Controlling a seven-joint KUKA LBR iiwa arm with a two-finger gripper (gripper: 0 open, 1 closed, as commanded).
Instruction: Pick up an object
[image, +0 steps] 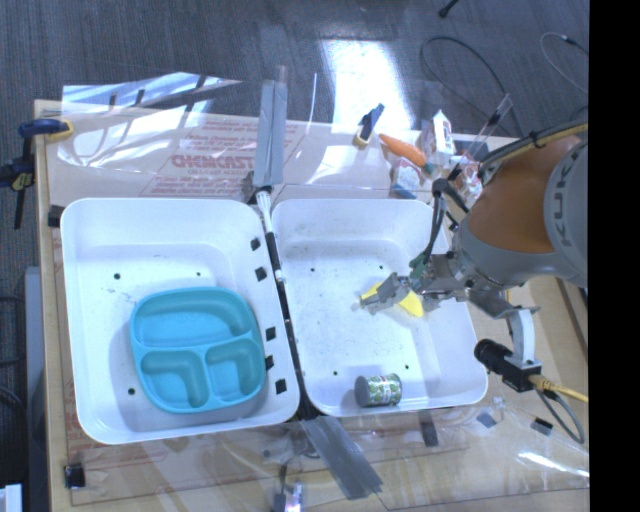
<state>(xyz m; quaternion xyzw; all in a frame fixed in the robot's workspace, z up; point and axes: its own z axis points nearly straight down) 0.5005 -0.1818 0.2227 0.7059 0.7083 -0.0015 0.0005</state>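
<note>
Can lies on its side at right bin's near wall | arm bent low from right | pincer clamps yellow piece

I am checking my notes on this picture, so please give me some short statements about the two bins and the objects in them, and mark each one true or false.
1. The blue divided tray lies in the left bin. True.
2. The small can stands upright in the middle of the right bin. False: it lies on its side near the front wall of that bin.
3. The gripper is over the right bin, next to a yellow object. True.
4. The blue divided tray has three compartments. True.
5. The small can lies in the same bin as the tray. False: it is in the right bin, the tray in the left.
</note>
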